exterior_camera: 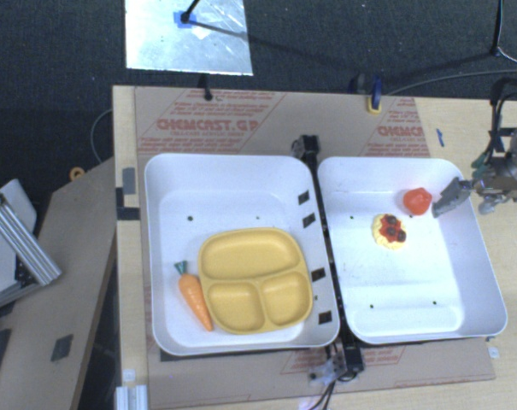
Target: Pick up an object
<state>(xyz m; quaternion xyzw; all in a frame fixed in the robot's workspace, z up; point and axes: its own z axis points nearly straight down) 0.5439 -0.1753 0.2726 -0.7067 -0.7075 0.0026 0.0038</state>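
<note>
In the right bin (472, 314), a small red rounded object (417, 200) lies near the far right side. A yellow pastry-like piece topped with red and dark bits (390, 230) rests just left of and below it. My gripper (451, 198) reaches in from the right edge and sits low, just right of the red object and very close to it. I see nothing held in it. In the left bin (168, 229) there is a yellow divided plate (254, 278), with an orange carrot (192, 297) lying beside its left edge.
The two bins meet at a dark centre divider (320, 229). Brown printed board (207, 122) lies under the bins. Cables run along the far edge (373, 92). A shiny metal sheet (188, 26) lies on the dark floor beyond.
</note>
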